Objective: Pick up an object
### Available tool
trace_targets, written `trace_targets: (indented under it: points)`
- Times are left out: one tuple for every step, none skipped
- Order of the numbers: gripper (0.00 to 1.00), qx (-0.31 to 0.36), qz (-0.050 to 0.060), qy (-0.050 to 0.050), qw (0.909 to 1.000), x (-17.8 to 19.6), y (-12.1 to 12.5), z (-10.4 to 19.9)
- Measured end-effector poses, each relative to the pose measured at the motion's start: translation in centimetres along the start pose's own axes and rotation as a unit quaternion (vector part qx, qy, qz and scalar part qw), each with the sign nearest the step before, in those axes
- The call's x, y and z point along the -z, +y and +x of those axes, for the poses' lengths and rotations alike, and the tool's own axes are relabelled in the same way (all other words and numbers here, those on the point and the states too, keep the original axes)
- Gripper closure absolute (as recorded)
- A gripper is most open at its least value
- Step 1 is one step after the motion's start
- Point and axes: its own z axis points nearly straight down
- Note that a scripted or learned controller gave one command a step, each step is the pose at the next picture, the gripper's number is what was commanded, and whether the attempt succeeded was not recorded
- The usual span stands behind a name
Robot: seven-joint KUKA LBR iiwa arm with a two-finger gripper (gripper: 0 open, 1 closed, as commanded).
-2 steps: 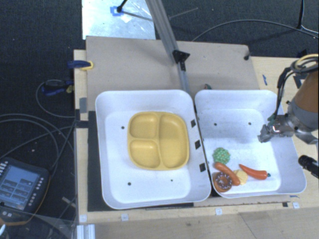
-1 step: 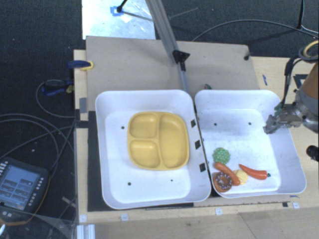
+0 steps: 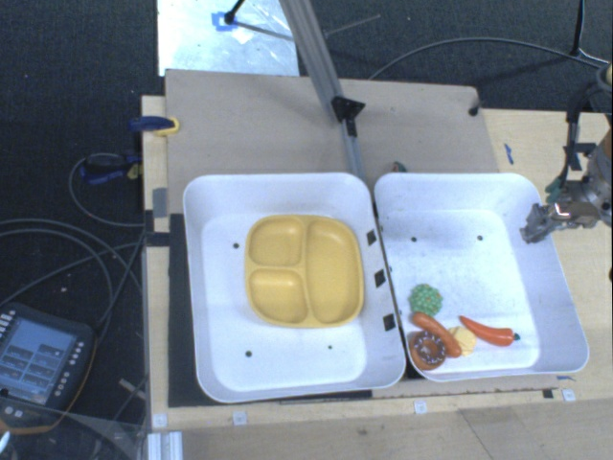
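A robotics lab: teach pendant (image 3: 34, 360), floor cables (image 3: 96, 238), test bench (image 3: 316, 113).

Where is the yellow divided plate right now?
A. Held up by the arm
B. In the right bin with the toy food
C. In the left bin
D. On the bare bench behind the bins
C: the yellow divided plate lies flat in the left bin, while the toy food sits in the right bin.

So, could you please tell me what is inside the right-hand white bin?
The right bin holds toy food clustered in its near corner: green broccoli, a sausage, a chocolate donut, a small yellow piece and a red chili pepper. The sausage partly covers the donut.
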Motion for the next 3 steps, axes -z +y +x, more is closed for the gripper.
trace_targets:
  points:
    - [1.0,0.002,0.002,0.002,1.0,0.5,0.3,4.7]
    - [1.0,0.002,0.003,0.002,1.0,-0.6,1.7,10.2]
    - [1.0,0.003,0.002,0.002,1.0,0.4,2.8,15.6]
